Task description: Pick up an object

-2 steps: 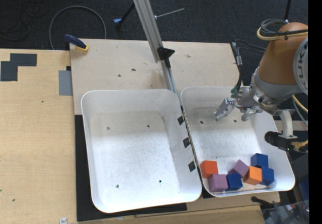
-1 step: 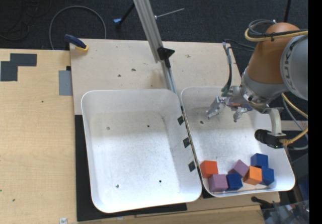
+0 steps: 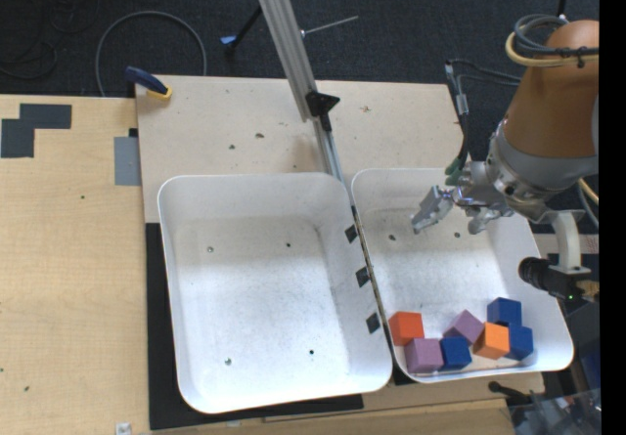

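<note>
My gripper [image 3: 455, 217] hangs over the upper part of the right bin [image 3: 430, 272], open, with nothing between its fingers [image 3: 428, 212]. Several foam cubes lie clustered at that bin's near edge, well below the gripper: a red-orange cube [image 3: 406, 327], a purple cube [image 3: 424, 355], a blue cube [image 3: 455, 352], a second purple cube [image 3: 468, 326], an orange cube [image 3: 496, 339] and two more blue cubes [image 3: 505, 311]. The grey arm with its orange band [image 3: 558, 91] comes in from the right.
The left bin [image 3: 171, 228] sits beside the right one, divided from it by a rim with black clips [image 3: 362, 277]. A slanted aluminium post [image 3: 286, 32] rises behind the bins. A blue clamp [image 3: 149, 81] is at the bench's far left corner.
</note>
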Tool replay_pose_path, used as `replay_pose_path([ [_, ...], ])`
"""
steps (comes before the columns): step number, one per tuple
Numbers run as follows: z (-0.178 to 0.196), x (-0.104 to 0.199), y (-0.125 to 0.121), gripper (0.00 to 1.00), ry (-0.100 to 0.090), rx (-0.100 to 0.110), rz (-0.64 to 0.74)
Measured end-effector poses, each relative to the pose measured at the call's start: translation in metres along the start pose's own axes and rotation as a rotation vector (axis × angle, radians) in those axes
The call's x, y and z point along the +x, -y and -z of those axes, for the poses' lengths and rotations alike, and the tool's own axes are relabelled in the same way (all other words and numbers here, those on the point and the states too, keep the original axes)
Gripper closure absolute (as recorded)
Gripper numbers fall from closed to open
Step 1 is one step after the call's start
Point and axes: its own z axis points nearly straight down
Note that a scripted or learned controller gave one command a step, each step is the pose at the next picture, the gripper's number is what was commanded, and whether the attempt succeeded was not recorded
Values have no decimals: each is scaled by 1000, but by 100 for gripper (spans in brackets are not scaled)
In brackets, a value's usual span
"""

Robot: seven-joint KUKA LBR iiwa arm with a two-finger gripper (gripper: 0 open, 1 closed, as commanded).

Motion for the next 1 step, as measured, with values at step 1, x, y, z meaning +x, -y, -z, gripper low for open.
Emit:
replay_pose_path([
  [1, -25, 18, -12, 0, 1, 10, -2],
])
